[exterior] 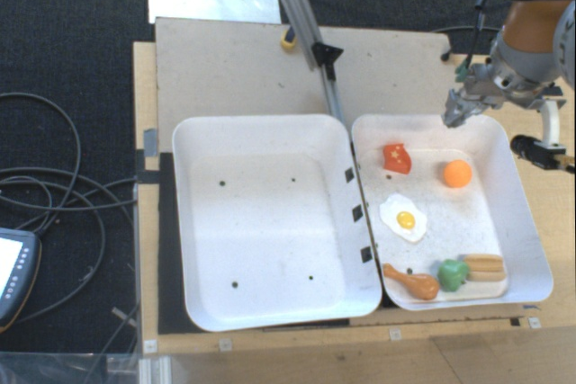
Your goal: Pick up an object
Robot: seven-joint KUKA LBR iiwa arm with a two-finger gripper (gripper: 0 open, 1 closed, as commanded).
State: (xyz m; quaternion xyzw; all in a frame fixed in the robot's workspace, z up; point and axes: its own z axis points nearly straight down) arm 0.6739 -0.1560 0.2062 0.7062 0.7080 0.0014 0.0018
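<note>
- Bench (387, 58): carries two shallow white bins side by side, touching along their inner walls.
- Left bin (193, 148): holds no visible items; dark dots mark its floor.
- Right bin (526, 220): holds all six toy food items.
- Gripper (457, 111): positioned over the far rim of the right bin, at 1 o'clock from the bin centre. Whether it is open or closed cannot be told from this angle; nothing is visibly held.
- Red tomato piece (397, 158): at 11 o'clock in the right bin, near the inner wall.
- Orange ball (457, 174): at 1 o'clock in the bin, well below the gripper and apart from it.
- Fried egg (403, 218): near the bin centre, toward 9 o'clock, lying flat.
- Chicken drumstick (412, 281): at 7 o'clock, along the near wall.
- Green vegetable (453, 273): at 6 o'clock, just beside the drumstick and touching the hot dog.
- Hot dog (484, 266): at 5 o'clock, near the near wall.
- Arm (537, 13): enters from 3 o'clock; orange band sits above the wrist.
</note>
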